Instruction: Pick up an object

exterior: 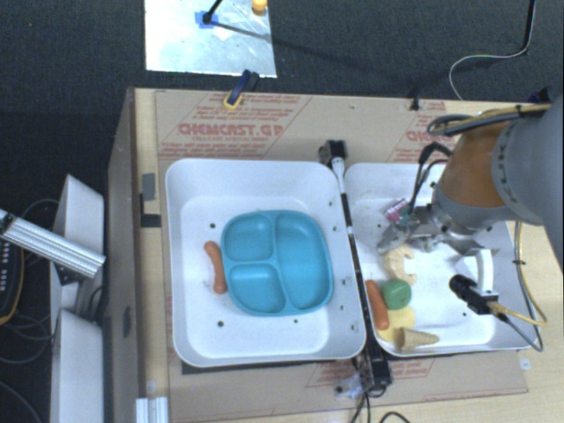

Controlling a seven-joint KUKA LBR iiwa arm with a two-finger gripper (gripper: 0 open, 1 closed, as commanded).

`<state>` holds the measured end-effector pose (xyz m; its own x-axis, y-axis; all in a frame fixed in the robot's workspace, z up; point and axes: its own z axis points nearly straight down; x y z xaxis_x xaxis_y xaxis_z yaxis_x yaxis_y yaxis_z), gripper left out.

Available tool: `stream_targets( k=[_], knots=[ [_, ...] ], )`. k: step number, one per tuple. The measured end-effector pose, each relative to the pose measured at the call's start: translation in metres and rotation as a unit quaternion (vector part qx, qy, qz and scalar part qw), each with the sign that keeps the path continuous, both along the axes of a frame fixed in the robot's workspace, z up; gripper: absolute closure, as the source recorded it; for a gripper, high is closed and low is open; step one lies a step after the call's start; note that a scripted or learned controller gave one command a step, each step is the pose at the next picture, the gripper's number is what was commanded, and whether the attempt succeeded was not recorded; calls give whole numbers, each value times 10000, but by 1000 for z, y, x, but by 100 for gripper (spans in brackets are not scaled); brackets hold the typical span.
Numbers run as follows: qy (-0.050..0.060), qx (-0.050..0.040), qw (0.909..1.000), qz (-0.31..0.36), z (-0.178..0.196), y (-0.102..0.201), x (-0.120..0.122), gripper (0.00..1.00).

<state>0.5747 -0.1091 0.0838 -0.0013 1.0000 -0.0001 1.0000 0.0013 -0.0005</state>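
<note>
Board of brown colour with red lettering (231, 130) covers the bench, and on it two shallow white bins sit side by side, meeting along their inner rims. The grey arm with an orange band (520, 170) reaches in over the bench's right edge and bends down into the right white bin (441, 179). The left white bin (256, 179) carries a light-blue plastic plate with three compartments (276, 263) at its middle. A slim orange toy sausage (216, 267) lies just beside the plate's left rim, toward the bin's left wall. The gripper (404, 233) hangs low over the right bin's left half, near the inner wall. Its tip is a tangle of metal from this angle, so I cannot tell whether it is released or clenched. Just below it on the bin floor lies a pale cream irregular lump (398, 261), possibly touching the gripper. Toward that bin's bottom-left corner, as the view shows it, sit a green rounded toy (397, 293), a red-orange toy sausage (377, 302) along the inner wall beside the green one, a small yellow piece (392, 320), and a tan toy ice-cream cone (420, 338) lying on its side by the lower wall.
</note>
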Motion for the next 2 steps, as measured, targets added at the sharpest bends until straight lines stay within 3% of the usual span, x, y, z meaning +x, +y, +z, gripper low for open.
stream_targets(
  k=[1, 2],
  knots=[
    [-12, -3, 10000, 11, 0, -13, 42, 0],
    [-2, 2, 10000, 0, 0, 11, -27, 0]
  ],
)
